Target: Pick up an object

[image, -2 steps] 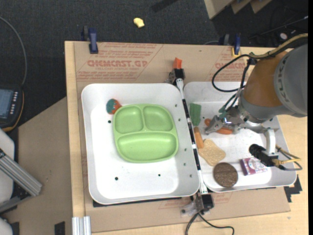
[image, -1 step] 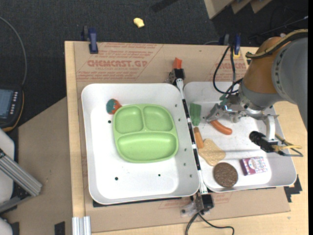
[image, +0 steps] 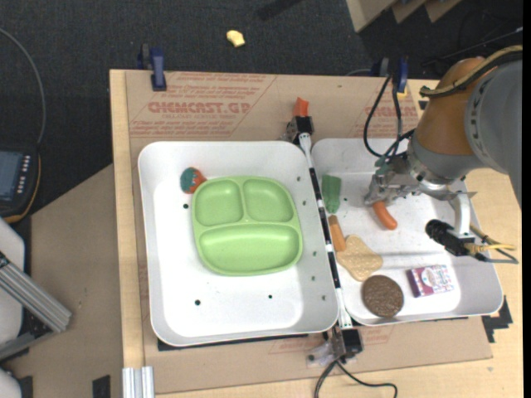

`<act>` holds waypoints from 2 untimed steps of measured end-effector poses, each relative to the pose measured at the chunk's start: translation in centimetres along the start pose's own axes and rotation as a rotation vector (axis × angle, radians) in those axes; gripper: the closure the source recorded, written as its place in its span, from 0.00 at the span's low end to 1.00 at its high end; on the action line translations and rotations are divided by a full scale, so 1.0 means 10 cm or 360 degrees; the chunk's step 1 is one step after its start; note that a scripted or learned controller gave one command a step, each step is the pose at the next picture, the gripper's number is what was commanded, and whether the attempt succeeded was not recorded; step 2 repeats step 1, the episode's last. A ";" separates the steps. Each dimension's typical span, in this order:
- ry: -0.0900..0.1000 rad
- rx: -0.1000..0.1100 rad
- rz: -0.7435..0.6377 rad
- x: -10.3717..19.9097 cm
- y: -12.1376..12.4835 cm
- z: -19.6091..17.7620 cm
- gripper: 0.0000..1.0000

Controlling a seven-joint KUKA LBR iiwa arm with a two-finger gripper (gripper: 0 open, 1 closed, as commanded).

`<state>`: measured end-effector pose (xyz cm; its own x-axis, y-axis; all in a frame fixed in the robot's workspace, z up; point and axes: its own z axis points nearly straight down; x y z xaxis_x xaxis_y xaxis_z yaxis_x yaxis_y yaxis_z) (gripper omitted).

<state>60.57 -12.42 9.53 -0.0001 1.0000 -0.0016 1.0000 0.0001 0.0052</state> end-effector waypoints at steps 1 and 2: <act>0.0006 -0.0009 -0.0013 0.72 -0.04 -0.96 1.00; 0.0006 -0.0009 -0.0013 0.72 -0.04 -0.96 1.00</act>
